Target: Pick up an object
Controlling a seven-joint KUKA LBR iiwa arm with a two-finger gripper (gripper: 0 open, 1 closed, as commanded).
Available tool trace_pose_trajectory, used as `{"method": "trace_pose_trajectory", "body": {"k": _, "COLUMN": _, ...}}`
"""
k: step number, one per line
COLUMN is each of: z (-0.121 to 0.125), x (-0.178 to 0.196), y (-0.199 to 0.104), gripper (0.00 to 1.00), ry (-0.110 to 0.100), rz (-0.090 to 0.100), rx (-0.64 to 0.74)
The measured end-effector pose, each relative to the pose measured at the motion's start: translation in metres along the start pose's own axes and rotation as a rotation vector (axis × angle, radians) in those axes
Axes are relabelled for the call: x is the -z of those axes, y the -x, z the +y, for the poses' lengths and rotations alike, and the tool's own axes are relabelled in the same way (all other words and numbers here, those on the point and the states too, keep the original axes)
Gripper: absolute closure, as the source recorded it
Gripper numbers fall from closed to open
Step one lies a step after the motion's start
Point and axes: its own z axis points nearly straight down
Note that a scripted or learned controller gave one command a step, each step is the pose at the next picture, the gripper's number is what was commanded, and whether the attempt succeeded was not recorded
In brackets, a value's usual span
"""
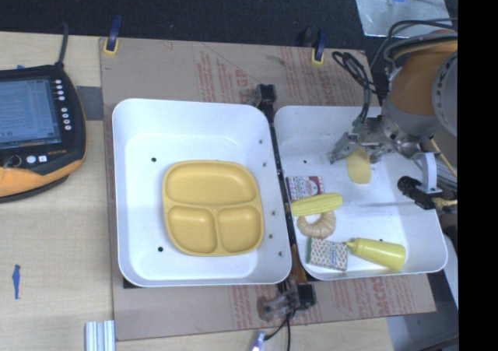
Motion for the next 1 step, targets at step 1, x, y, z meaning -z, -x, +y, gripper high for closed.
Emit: {"method": "trace_pose_trajectory", "body": {"k": 1, "z": 0.0135, "x": 0.0689, "y": 0.0378, "gripper": 0.00, "ry": 0.002, "rz": 0.001, "rx": -0.005}}
